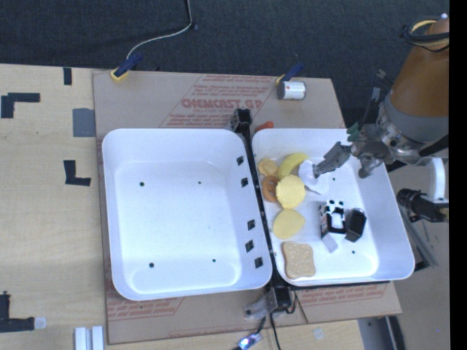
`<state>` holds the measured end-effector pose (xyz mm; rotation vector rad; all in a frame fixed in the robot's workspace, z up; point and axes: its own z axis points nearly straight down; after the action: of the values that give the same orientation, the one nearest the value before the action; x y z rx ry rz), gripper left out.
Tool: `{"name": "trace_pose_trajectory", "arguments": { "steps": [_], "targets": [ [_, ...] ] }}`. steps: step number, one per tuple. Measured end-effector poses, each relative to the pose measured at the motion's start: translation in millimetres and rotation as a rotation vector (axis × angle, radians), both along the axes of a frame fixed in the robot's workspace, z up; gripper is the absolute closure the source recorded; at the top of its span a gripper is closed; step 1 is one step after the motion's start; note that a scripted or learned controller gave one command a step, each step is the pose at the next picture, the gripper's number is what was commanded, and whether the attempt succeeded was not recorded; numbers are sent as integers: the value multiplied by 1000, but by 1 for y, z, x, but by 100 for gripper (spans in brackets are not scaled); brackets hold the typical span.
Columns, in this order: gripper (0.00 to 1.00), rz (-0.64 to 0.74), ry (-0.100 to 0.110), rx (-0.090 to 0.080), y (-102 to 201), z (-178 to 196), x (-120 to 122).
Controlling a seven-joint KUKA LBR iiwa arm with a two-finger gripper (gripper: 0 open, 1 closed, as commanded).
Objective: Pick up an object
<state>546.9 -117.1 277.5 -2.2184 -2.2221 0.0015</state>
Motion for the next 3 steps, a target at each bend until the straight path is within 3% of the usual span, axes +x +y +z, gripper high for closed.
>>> {"name": "trace_pose_trajectory", "arguments": {
  "steps": [1,2,3],
  "targets": [
    [0,-1,13,1,-11,-189,21],
    [100,0,2,0,-11,-170,24],
    [100,-2,-9,-5,18,-191,2]
  ]
}}
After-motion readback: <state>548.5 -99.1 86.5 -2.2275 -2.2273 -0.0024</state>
